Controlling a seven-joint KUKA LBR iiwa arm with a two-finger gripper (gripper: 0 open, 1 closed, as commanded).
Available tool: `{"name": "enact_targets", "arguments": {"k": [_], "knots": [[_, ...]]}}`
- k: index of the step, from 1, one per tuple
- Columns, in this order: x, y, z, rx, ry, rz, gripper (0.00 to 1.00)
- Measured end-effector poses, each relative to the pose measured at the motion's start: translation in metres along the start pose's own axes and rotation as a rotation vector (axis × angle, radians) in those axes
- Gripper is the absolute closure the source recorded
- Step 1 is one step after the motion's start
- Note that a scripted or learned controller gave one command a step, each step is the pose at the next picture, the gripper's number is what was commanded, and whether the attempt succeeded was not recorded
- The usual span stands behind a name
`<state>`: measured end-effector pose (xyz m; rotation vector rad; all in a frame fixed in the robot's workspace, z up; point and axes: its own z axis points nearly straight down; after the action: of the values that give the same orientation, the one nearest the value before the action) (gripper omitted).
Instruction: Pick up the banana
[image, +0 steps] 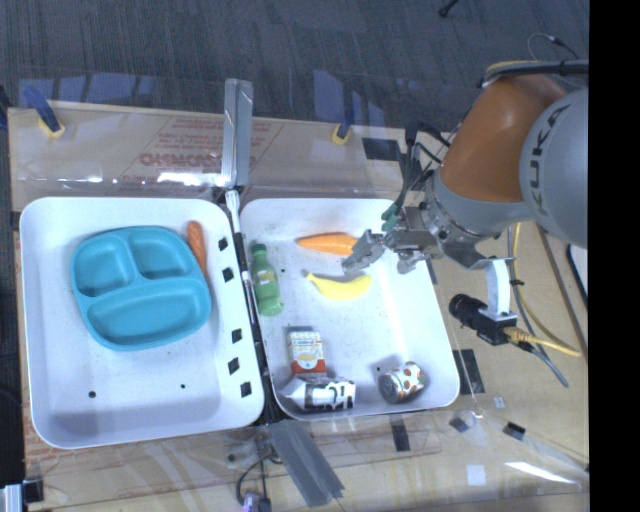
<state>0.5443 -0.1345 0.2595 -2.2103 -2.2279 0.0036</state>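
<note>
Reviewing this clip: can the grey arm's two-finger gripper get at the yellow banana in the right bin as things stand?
Probably yes. The gripper hovers just above the yellow banana, whose top lies uncovered; the orange carrot and green bottle sit apart from it.

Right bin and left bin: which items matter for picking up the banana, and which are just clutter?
Job:
yellow curved banana
end effector, above the banana

Lying about:
orange carrot
green plastic bottle
red-labelled box
dark can on its side
small patterned can
blue compartment tray
small orange carrot beside the tray
</note>
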Motion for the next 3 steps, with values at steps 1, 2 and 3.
{"name": "enact_targets", "arguments": {"k": [1, 2, 3], "knots": [[0.036, 0.026, 0.13, 0.002, 0.0, -0.146, 0.0], [0.003, 0.036, 0.158, -0.018, -0.004, -0.213, 0.0], [-0.053, 0.058, 0.156, -0.025, -0.008, -0.213, 0.0]]}}
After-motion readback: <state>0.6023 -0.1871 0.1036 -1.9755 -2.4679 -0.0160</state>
